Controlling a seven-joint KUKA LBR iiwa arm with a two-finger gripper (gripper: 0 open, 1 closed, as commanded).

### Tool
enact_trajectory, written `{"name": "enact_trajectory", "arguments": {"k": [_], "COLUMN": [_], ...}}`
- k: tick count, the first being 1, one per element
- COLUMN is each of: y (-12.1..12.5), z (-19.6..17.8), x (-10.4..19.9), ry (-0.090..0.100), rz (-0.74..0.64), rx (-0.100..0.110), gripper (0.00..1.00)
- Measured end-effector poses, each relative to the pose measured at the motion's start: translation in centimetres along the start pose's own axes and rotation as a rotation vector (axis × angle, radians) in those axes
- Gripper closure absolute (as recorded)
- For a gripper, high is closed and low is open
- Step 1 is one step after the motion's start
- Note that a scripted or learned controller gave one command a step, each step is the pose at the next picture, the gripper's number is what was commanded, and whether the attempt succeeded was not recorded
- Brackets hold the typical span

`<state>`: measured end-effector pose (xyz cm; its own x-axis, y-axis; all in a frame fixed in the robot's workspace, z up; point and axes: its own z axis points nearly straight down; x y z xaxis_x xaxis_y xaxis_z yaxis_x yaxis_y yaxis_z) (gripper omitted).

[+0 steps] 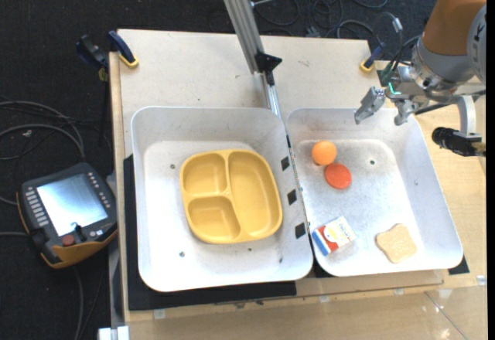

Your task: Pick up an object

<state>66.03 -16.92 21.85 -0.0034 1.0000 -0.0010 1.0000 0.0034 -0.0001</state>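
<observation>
The step in hand looks like the approach: the gripper (385, 105) hangs above the far edge of the right bin (433, 192), its jaws spread with clear space between the two fingers and nothing held there. The arm (452, 22) comes in from the right, its orange band above the wrist. All the loose things lie in the right bin, so any of them could serve as the object to pick. Taking the gripper as landmark: the orange ball (324, 152) lies nearest, toward the camera and a little to the left; the red disc (338, 176) sits just beyond the ball, almost touching it; the small carton (336, 236) lies well apart, near the bin's front wall; the toast slice (397, 243) lies as far off, toward the front right corner. The left bin (155, 176) holds a yellow tray (230, 195) with three compartments, none of which seems to bear anything. As a judgement, no grasp has begun, so the task is at its start. The next move calls for choosing one target, bringing the jaws over it and descending with them straddling it. The ball and disc lie so close together that a finger could strike the neighbour, and the ball may roll; the carton or toast stand freer but lie low and flat.
</observation>
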Motion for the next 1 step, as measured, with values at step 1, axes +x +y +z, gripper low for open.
{"name": "enact_trajectory", "arguments": {"k": [1], "y": [-0.37], "z": [4.70], "x": [0.80], "ry": [0.001], "rz": [0.000], "rx": [0.004], "gripper": [0.00]}}
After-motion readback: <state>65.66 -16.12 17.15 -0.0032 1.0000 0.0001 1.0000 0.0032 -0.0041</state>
